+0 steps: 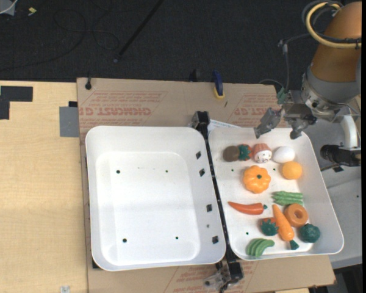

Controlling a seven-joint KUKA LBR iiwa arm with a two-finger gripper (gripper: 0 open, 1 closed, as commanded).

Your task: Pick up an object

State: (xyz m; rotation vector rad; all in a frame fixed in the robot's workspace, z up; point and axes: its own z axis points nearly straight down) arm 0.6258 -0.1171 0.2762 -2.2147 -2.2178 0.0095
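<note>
My gripper (282,126) hangs open above the back edge of the right bin (331,221), its two dark fingers spread with nothing between them. Just below it lie a brown lump (232,153), a red-and-white mushroom (261,153) and a white egg (284,154). Further forward sit an orange fruit (291,170), an orange pumpkin (257,179), green beans (288,197), a red chili (247,207), a carrot (282,221), a brown-orange ring (297,215), two dark green broccoli pieces (309,232) and a green pea pod (258,246).
The left bin (146,200) lies beside the right one, joined by a black divider (208,182). Both rest on a cardboard sheet (146,102) over the wooden bench. A blue clip (218,84) stands at the cardboard's back edge.
</note>
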